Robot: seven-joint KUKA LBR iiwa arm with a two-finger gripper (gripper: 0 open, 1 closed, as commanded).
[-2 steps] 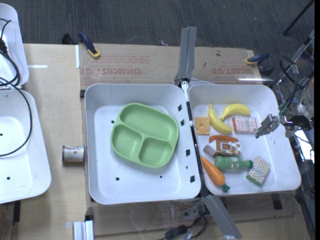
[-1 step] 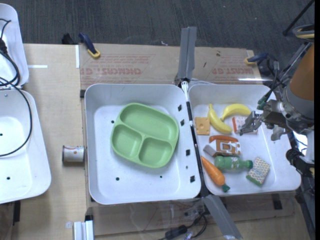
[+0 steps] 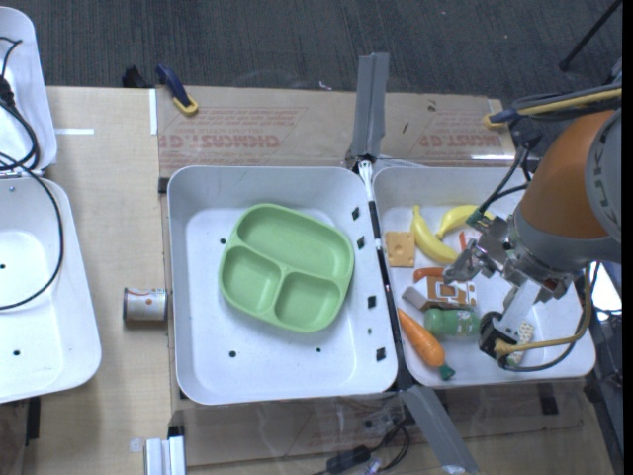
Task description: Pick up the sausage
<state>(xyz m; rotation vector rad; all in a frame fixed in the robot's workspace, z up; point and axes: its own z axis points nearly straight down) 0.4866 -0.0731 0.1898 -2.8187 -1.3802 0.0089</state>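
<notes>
**Reddish sausage lay just beside the claw in the right bin**

Reddish-brown and short, the sausage point(image 3: 428, 275) was a small, slightly curved piece lying on the floor of the right bin point(image 3: 584, 366), just to the camera-left of the claw point(image 3: 467, 271). It was close against the claw's tip, and whether the two touched could not be told. Whether the claw was apart or together could not be told either, because its tip was lost among the toys. Nothing was clearly seen clamped in it.

Beyond the claw, toward the bin's far wall, lay two yellow bananas point(image 3: 435, 237), with a cheese slice point(image 3: 400, 248) farther to camera-left. On the near side of the claw sat a green can-like toy point(image 3: 450, 322), and beside that an orange carrot point(image 3: 421, 336) lay at a slant. The grey arm point(image 3: 569, 191) with its orange band rose behind the claw to camera-right. Well apart to camera-left, the left bin point(image 3: 183, 265) held a green divided plate point(image 3: 287, 265). Both bins stood on the pale worktop point(image 3: 109, 166).
</notes>
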